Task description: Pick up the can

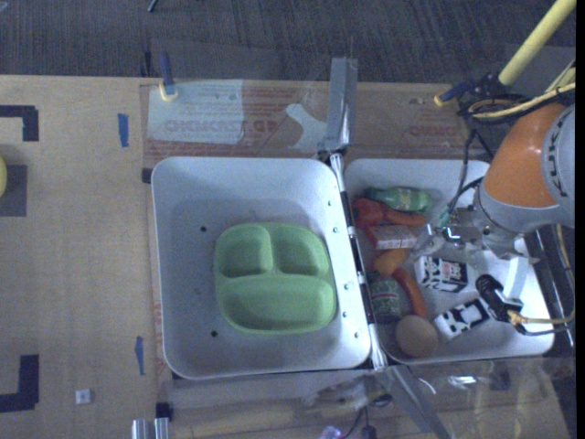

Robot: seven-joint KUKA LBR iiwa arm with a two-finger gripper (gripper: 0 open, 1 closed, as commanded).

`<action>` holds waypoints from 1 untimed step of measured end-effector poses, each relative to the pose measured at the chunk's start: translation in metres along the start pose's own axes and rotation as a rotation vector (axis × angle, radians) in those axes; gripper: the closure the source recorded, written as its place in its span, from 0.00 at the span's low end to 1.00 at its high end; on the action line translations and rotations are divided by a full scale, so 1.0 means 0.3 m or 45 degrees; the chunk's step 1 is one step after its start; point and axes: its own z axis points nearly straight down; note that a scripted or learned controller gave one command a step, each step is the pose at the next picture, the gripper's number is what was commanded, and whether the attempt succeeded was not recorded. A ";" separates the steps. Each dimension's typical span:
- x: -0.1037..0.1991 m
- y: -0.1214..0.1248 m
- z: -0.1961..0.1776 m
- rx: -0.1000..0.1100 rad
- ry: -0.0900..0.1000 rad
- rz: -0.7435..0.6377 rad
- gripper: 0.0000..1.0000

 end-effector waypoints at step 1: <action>-0.176 -0.162 -0.009 -0.004 0.008 0.114 0.00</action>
